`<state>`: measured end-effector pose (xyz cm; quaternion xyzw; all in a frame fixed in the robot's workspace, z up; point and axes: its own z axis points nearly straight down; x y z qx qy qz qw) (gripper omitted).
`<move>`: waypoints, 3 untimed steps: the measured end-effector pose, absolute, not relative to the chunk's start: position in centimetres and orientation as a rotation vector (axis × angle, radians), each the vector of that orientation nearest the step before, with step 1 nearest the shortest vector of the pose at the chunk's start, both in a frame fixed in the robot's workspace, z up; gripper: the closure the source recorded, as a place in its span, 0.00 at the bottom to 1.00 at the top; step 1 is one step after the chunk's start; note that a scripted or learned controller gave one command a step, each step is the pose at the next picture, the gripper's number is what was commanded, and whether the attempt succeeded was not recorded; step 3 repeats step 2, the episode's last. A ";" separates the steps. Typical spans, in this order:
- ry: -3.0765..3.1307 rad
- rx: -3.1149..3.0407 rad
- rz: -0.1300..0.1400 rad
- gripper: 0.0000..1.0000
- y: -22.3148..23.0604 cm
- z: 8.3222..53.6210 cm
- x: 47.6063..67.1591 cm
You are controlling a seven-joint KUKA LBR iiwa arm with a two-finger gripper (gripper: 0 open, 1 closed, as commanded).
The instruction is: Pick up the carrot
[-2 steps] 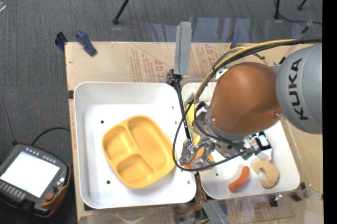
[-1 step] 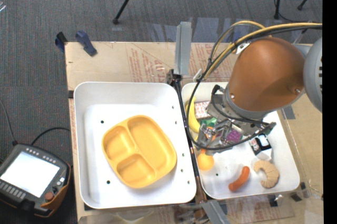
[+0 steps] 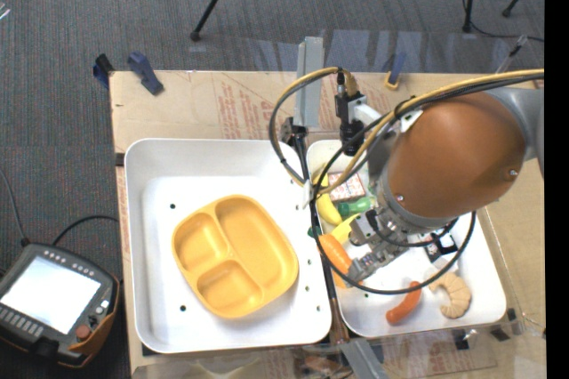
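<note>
While the hand (image 3: 363,245) hangs low, carrot (image 3: 336,254) just beside it, right bin (image 3: 484,272)

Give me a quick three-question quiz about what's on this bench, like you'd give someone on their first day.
1. True or false: the yellow divided plate lies in the left bin.
2. Multiple choice: the carrot lies (A) on the yellow plate, (B) at the left edge of the right bin, close under the arm, (C) on the floor.
3. Fill in: the divided plate has ___ compartments.

Key:
1. True.
2. B. The orange carrot sits by the wall between the bins, next to a yellow and a green item.
3. Three.
</note>
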<state>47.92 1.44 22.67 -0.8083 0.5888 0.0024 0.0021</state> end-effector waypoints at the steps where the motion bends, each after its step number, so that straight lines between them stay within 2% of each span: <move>1: 1.721 -2.619 -0.006 1.00 -3.2 40.9 49.2; 2: 1.662 -2.660 0.004 1.00 -9.2 43.2 47.7; 3: 1.662 -2.660 0.004 1.00 -9.2 43.2 47.7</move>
